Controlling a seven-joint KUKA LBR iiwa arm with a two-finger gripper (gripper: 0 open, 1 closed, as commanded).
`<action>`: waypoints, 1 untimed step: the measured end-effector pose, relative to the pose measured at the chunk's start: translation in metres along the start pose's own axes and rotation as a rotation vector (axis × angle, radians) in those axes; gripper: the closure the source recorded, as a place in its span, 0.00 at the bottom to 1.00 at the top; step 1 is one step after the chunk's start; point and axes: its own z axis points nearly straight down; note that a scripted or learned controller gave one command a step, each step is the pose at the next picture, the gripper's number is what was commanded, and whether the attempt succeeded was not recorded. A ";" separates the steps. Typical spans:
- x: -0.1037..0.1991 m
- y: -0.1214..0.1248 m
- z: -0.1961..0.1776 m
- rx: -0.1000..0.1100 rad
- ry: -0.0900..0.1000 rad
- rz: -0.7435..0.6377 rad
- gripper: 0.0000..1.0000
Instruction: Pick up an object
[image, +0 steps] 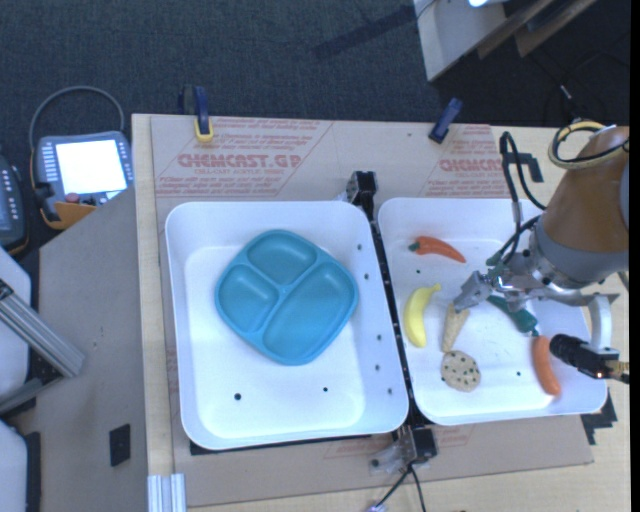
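Observation:
In the right bin (590, 400) lie a small red-orange pepper (437, 248), a yellow banana (420, 314), a tan cone-shaped piece (455, 327), a speckled cookie (460, 371), an orange carrot (546, 365) and a teal item (522, 318) partly under the arm. My gripper (482, 282) hangs over the middle of this bin, just right of the banana and above the tan piece. It is open, with nothing between its fingers.
The left bin (190, 400) holds a blue divided plate (287, 295). A black clamp (362, 186) sits at the far end of the wall between the bins. Cables (515, 170) trail beside the arm at the right bin's far side.

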 end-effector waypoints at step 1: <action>0.003 0.000 0.043 0.000 0.000 0.000 0.00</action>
